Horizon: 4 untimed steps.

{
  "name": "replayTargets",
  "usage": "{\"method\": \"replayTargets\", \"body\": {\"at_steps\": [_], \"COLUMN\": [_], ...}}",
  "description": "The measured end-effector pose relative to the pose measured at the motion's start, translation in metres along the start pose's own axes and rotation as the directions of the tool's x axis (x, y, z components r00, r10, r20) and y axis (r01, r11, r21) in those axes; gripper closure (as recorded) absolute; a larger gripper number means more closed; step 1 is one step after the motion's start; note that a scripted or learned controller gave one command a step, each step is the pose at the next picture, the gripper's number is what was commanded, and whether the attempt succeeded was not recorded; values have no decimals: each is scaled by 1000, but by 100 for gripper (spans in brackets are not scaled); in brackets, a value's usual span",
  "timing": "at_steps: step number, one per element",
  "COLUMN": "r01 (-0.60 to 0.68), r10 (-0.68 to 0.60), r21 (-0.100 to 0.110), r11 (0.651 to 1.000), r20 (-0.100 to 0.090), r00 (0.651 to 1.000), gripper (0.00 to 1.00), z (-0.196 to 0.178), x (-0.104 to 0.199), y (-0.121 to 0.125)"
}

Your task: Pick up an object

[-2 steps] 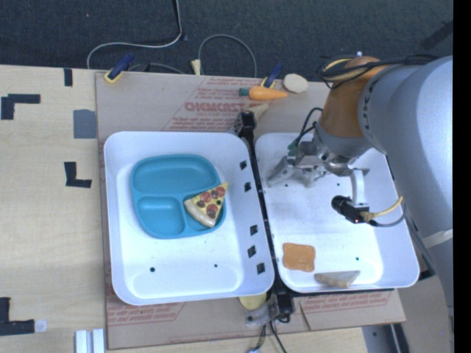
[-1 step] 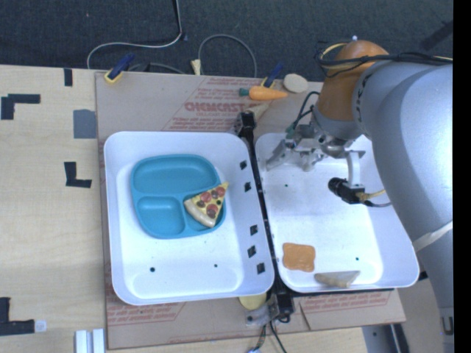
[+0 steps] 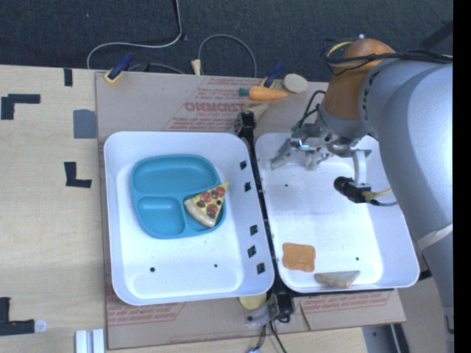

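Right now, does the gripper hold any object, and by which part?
Nothing is held. The gripper hangs above the right bin, with no object between its fingers.

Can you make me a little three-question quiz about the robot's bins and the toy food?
1. True or false: the toy pizza slice lies on the blue divided plastic plate in the left white bin.
2. Which bin holds the flat orange toy food piece? A) left B) right white bin
3. Fill in: the grey arm's gripper hangs over the ____ bin.

Key:
1. True.
2. B; it lies near the front edge, beside a pale tan piece.
3. Right; it is at the far end of that bin.
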State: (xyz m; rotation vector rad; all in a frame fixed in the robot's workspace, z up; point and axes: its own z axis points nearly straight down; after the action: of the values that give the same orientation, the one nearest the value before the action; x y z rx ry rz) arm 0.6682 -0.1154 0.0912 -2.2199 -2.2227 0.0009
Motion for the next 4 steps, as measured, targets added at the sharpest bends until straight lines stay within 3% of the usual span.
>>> {"method": "replayTargets", "body": {"at_steps": [2,3,4], "r01": [0,-1,1], "r10": [0,1,-1], "r21": [0,0,5], "r11": [1000,1000,1000], "r20": [0,1,5], "r00": [1000,1000,1000], "gripper": [0,0,0], "z": [-11,-15,5], "x": [21,2,20], "y": [0,0,-1]}}
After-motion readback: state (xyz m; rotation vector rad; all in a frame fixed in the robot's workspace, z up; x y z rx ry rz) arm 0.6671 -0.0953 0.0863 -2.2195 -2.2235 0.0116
